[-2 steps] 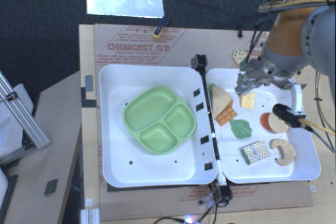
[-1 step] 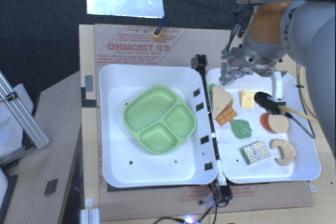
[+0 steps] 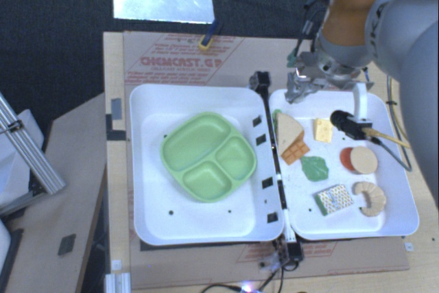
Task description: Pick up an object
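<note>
From above, the arm [image 3: 405, 31] comes in from the right and sets the gripper [image 3: 300, 91] over the back left corner of the right bin [image 3: 357, 226], by the wall it shares with the left bin [image 3: 147, 195]. The view looks down on the wrist, so I cannot tell whether the pincer is spread or closed, and nothing is seen clamped in it.

The things to pick all lie in the right bin. A tan wedge [image 3: 289, 125] lies just in front of the gripper, touching an orange waffle [image 3: 295, 149]. A yellow cheese square [image 3: 322, 130] sits just right of the wedge. A green leaf [image 3: 315, 168] lies near the middle, and a red-and-tan disc [image 3: 359, 160] is to its right. At the front are a checkered block [image 3: 334, 199] and what looks like a pale crescent [image 3: 372, 197].

The left bin holds a green divided plate [image 3: 208, 156].
</note>
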Motion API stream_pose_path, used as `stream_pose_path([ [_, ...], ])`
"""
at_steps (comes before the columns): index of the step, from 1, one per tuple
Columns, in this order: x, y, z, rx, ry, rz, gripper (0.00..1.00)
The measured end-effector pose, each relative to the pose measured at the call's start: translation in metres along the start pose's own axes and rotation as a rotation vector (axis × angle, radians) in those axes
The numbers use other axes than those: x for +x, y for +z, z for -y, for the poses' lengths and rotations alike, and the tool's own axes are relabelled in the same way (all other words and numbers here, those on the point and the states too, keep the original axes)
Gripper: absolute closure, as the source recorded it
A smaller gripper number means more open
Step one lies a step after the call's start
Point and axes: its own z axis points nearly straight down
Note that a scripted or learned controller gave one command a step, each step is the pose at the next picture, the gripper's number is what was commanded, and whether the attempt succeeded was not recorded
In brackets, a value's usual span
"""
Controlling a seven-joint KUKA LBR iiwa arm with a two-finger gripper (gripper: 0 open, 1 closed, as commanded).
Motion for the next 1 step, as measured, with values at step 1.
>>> stream_pose_path([
  [1,-0.0104,0.0153,-0.0099,0.0,0.006,0.002,1.0],
])
